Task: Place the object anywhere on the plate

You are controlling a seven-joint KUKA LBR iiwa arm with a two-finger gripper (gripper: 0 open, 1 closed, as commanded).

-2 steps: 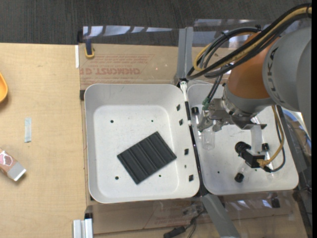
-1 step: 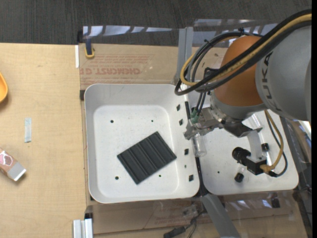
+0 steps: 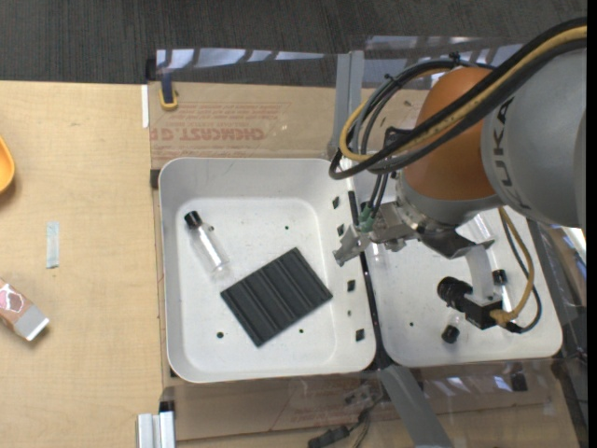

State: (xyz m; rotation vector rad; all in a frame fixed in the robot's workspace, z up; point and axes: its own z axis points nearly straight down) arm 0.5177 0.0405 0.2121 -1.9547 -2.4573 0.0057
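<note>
Left bin (image 3: 177, 278) holds a dark ridged plate (image 3: 277, 296), tilted, w/ a small clear tube (image 3: 204, 242) w/ a black cap just up-left of it — not touching. The gripper (image 3: 359, 246) hangs by the bins' middle edge — can't tell its grip.

Left of the pincer (image 3: 359, 246), a dark grey ribbed plate (image 3: 276, 296) and a clear, black-capped vial (image 3: 204, 242) were seen in a white bin (image 3: 177, 278).

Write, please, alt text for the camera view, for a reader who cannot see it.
The grey arm with its orange band hangs over the right bin, near the wall shared with the left bin. In the left bin lie a dark ribbed plate and a small clear vial, apart.
</note>
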